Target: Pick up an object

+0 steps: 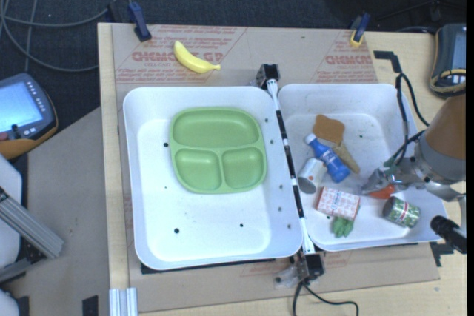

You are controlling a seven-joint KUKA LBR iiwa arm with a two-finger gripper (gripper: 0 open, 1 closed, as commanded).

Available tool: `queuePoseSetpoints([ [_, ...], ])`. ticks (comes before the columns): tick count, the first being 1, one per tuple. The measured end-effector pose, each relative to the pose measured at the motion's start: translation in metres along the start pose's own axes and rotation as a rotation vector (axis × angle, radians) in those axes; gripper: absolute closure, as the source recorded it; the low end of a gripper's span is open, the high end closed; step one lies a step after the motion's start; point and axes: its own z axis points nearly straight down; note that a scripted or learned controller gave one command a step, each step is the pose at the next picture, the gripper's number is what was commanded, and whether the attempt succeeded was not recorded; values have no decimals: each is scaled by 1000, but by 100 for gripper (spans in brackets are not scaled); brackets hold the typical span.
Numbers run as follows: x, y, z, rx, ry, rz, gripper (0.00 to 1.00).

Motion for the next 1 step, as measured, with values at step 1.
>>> queuePoseSetpoints([
  [1,112,38,-90,-1,0,-3,100],
])
